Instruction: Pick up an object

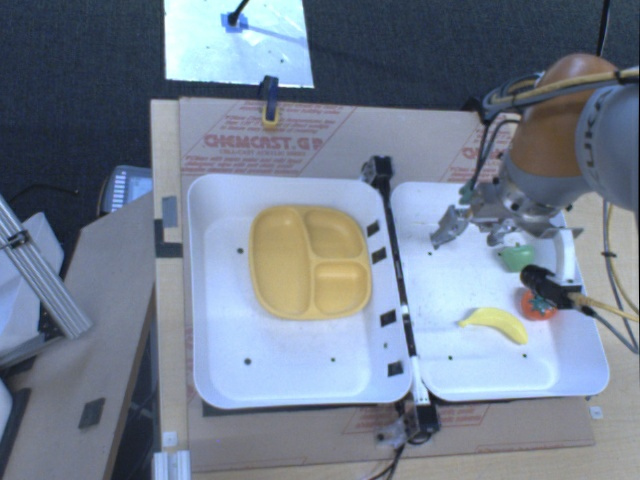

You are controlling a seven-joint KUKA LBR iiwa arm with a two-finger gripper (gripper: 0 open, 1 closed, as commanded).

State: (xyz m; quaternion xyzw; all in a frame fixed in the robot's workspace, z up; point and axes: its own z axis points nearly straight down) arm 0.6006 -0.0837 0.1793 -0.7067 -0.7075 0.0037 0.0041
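Approach step, nothing held: gripper [447, 226] hangs over the upper left of the right bin [480, 373], fingers' state I cannot tell (blurred, seen end-on). Candidates sit right of it: banana [495, 323] lower centre, green object [518, 258] and orange-red object [538, 305] near the right wall. Next move likely calls for shifting over one and descending; yellow divided plate [308, 261] fills the left bin [215, 368], out of the way.

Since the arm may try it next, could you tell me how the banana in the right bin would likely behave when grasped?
The banana looks like smooth toy plastic, so probably stiff, light and somewhat slippery. Its curved shape lies flat on the right bin floor, so a nudge may spin it rather than roll it.
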